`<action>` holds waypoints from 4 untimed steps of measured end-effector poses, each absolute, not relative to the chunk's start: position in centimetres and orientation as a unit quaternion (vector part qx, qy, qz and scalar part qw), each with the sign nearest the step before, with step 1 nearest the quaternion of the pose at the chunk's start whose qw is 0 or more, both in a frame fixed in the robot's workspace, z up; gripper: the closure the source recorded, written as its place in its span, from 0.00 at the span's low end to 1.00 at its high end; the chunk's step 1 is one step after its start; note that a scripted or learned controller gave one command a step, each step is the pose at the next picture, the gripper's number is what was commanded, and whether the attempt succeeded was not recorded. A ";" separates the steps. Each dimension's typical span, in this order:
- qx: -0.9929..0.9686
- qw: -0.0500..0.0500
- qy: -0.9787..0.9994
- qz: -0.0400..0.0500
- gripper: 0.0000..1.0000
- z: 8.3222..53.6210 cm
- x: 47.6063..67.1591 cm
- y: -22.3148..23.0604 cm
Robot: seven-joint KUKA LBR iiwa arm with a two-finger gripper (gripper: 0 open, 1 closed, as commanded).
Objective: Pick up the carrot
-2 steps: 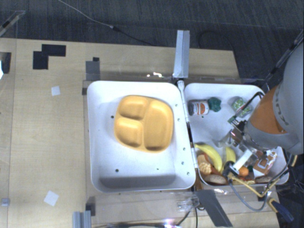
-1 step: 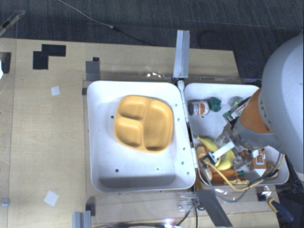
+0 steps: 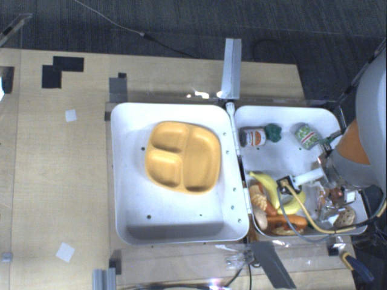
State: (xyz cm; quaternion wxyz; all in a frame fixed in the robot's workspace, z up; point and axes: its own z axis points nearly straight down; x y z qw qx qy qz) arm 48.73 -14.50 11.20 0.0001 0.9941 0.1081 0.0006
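Pincer low in the right bin, carrot not yet lifted.
My pincer (image 3: 329, 199) sits amid clutter; I can't tell its grip. The carrot (image 3: 287, 222) lies near it, by the banana (image 3: 270, 186), against the bin's (image 3: 284, 156) front wall.

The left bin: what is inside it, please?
Inside the left bin lies a yellow divided plate with three compartments, right side up, toward the far side. The bin floor under the plate is covered, so anything beneath cannot be seen.
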 end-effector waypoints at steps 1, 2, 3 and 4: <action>0.986 0.003 0.168 0.006 0.00 8.9 49.0 -8.8; 0.993 0.000 0.114 0.000 0.00 9.9 48.7 -12.6; 0.993 -0.001 0.120 0.000 1.00 10.9 48.8 -12.5; 0.943 -0.012 0.332 0.004 1.00 8.8 51.0 -17.6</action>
